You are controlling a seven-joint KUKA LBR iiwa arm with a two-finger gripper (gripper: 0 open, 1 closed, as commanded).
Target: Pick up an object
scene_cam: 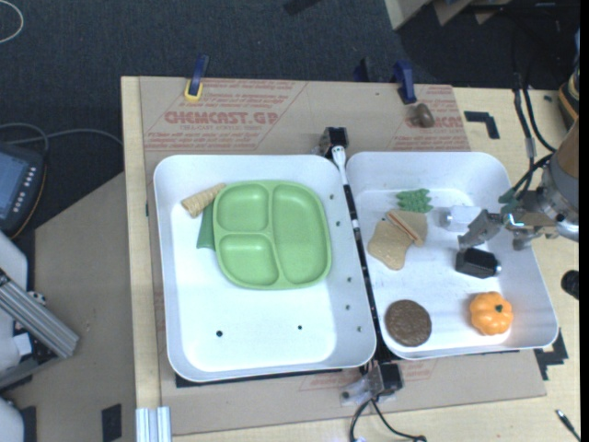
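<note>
Gripper hangs over the right side of the right white plastic bin, reaching in from the right edge; its dark fingers spread apart with nothing between them, one grey finger angled up-left and a black pad lower down. I judge the jaws to be wide and empty.

5 candidates lie in this bin. A small orange toy pumpkin sits near the front right, just below the gripper and closest to it. A round brown cookie-like disc lies at the near left. A tan toy sandwich slice rests mid-left, with a green leafy toy piece just behind it. A small pale object lies beside the gripper, too blurred to identify.

The left white bin holds a green 3-compartment plastic plate and a tan cone-shaped piece at its far left corner.

Risks from here: the pumpkin is rounded and may squirt out of closing fingers or roll toward the bin wall. The flat disc offers little edge to pinch. A descent between objects would close on air.
</note>
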